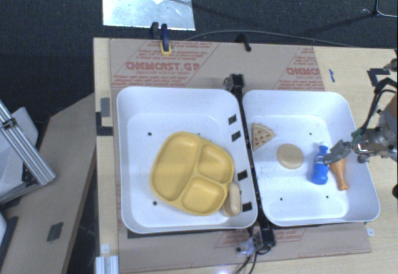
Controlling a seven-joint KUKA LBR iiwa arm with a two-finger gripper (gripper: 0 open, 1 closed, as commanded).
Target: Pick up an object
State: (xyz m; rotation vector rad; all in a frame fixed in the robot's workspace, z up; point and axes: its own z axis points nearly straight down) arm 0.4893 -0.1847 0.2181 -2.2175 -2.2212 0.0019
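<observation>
Blue bottle just beside hand, rt bin.

Orange drumstick lies beside upright blue bottle in right bin.

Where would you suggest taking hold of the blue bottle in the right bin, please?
Grip the blue bottle across its body, coming from above. It lies lengthwise, neck pointing away from the camera. The orange drumstick crowds its right side, so a finger there would probably need care.

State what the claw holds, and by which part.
Cannot be told: the claw sits over the blue bottle and orange drumstick, with neither visibly between its tips.
</observation>
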